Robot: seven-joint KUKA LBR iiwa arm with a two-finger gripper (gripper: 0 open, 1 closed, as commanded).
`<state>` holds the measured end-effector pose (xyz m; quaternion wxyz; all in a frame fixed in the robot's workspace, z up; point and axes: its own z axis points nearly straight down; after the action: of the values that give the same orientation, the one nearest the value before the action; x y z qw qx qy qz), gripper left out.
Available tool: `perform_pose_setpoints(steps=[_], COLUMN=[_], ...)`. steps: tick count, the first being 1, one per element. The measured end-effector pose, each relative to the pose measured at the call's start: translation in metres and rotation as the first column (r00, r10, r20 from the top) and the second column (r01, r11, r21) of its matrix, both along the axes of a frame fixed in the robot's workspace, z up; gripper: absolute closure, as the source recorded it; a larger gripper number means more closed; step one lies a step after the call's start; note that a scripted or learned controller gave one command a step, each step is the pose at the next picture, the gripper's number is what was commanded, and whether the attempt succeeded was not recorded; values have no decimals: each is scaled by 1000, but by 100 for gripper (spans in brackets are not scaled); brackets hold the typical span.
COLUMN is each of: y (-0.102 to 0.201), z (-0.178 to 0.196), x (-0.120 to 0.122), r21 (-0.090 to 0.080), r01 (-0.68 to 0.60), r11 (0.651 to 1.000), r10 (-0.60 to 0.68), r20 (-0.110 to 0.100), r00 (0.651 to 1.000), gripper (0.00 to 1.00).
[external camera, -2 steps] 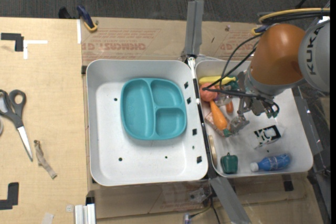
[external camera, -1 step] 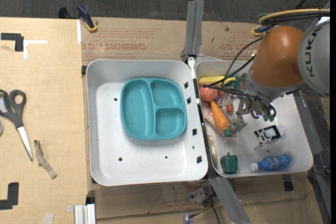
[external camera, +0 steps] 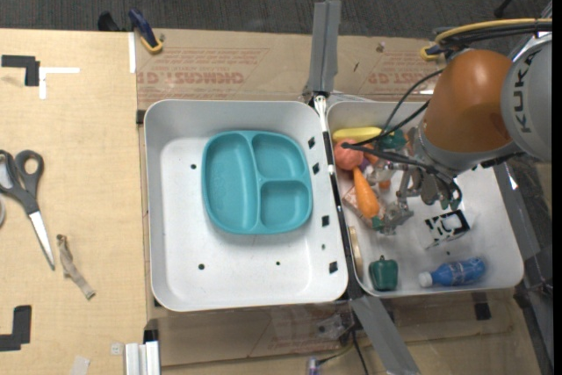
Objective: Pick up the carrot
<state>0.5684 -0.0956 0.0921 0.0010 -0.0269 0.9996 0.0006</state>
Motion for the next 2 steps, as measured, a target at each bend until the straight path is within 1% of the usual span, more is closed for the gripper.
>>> perform_pose_setpoints(steps=[1,2], y=[3,4], z=[0,0], x=[-24,-20], r21=[-1,-1], r01=[134,100], r11=[991,995], r10=[-134,-100], r20=[-1,1], r00=[991,995], gripper=[0,0])
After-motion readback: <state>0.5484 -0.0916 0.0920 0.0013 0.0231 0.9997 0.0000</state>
